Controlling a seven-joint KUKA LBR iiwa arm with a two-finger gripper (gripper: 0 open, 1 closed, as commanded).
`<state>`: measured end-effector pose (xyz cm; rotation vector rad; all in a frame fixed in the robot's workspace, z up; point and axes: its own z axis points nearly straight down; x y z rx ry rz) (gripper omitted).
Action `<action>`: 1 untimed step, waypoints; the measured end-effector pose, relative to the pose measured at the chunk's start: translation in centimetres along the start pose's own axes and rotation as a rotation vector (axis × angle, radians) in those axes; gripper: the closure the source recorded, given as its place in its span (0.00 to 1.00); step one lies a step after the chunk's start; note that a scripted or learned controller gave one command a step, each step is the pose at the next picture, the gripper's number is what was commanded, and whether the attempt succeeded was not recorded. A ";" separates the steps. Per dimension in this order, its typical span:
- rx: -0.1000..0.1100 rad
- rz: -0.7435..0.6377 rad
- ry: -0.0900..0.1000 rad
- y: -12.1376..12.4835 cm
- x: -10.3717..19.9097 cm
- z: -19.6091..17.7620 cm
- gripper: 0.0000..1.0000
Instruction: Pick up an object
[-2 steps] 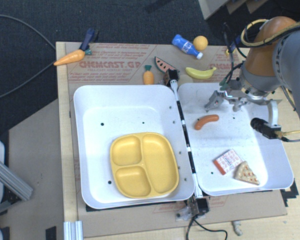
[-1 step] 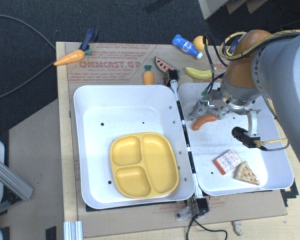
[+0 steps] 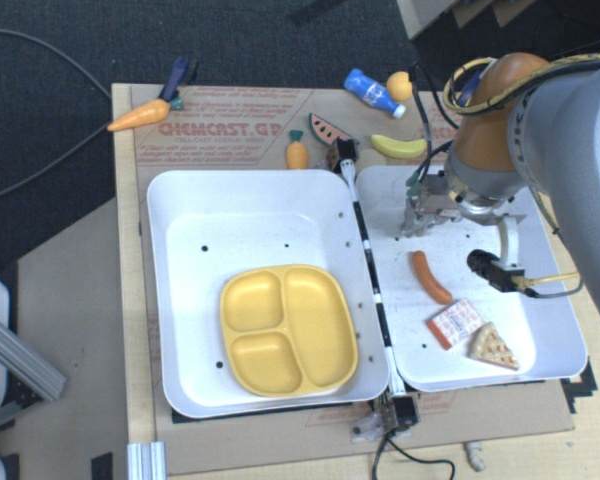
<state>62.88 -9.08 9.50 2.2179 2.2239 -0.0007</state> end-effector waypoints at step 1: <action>0.001 0.000 0.000 0.0 0.0 0.0 0.00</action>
